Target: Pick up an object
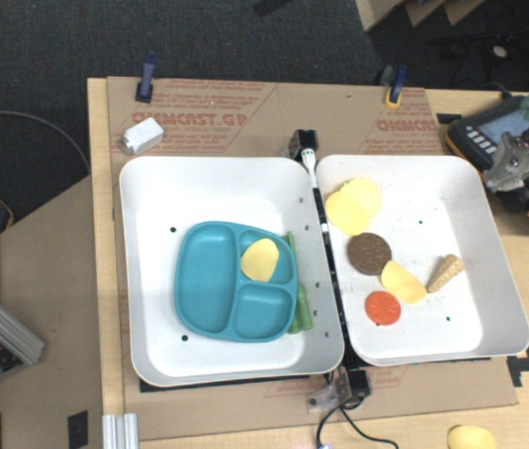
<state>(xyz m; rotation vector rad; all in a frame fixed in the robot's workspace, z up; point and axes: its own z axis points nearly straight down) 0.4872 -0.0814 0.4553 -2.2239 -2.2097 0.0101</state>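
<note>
The right bin (461,181) holds a pale yellow disc (353,204), a brown disc (370,252), a yellow lump (403,282), a red-orange disc (383,308) and a tan wedge (446,271). In the left bin (152,213) lies a blue divided tray (213,283) with a yellow piece (260,260) in its upper right compartment. A green strip (299,297) pokes out along the tray's right side. My gripper (519,160) sits as a grey metal shape at the far right, outside the right bin's upper corner and apart from every object.
A small white block (142,136) rests on the cardboard behind the left bin. Blue (145,79) and yellow (395,87) clamps hold the back edge. A dark device (477,137) lies beside the gripper. A yellow object (470,437) sits off the front right.
</note>
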